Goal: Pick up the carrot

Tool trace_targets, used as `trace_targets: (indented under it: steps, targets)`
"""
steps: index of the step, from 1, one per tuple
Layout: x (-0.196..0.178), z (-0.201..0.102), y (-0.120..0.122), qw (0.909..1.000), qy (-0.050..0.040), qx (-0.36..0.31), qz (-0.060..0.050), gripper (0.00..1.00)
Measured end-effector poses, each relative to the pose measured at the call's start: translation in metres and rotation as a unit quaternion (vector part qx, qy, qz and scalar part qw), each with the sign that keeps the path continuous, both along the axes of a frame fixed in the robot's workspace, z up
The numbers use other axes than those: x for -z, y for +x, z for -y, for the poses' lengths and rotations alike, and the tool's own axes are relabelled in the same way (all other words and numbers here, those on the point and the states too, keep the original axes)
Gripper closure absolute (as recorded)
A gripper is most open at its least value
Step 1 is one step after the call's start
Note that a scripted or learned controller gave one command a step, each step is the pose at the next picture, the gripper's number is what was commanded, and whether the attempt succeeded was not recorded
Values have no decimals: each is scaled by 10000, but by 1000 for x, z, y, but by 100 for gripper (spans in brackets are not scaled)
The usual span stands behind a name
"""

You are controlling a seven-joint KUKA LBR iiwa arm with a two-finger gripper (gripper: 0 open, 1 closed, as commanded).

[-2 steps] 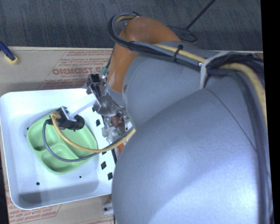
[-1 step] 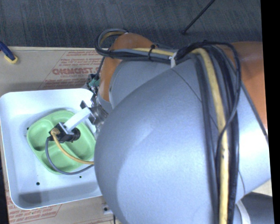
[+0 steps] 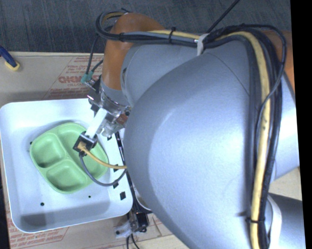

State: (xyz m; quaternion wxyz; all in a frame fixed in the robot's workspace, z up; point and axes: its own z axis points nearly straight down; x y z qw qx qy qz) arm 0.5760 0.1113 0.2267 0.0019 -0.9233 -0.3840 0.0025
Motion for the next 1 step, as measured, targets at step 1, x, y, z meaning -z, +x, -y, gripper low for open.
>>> trace_targets:
  steps: [1]
  targets:
    - [-56,59,16,9978,0,660,5,100]
